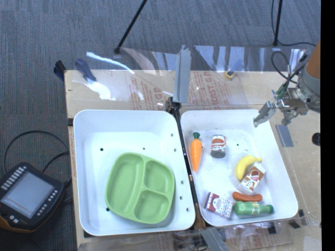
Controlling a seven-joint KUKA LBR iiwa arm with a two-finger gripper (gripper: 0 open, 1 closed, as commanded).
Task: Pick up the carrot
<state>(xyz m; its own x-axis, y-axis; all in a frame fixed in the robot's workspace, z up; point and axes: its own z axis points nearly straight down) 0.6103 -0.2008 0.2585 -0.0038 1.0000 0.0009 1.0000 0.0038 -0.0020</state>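
Note:
The carrot (196, 152), orange with a green top, lies along the left wall of the right bin (277, 156), its leafy end pointing to the back. My gripper (272, 120) hovers over the bin's back right corner, well right of the carrot and apart from it. Its fingers are spread open with nothing between them.
Beside the carrot in the right bin are a small can (218, 146), a banana (245, 166), a juice carton (252, 178), a sausage (247, 196), a green bottle (254, 209) and a red box (219, 205). The left bin (86, 140) holds a green divided plate (140, 187).

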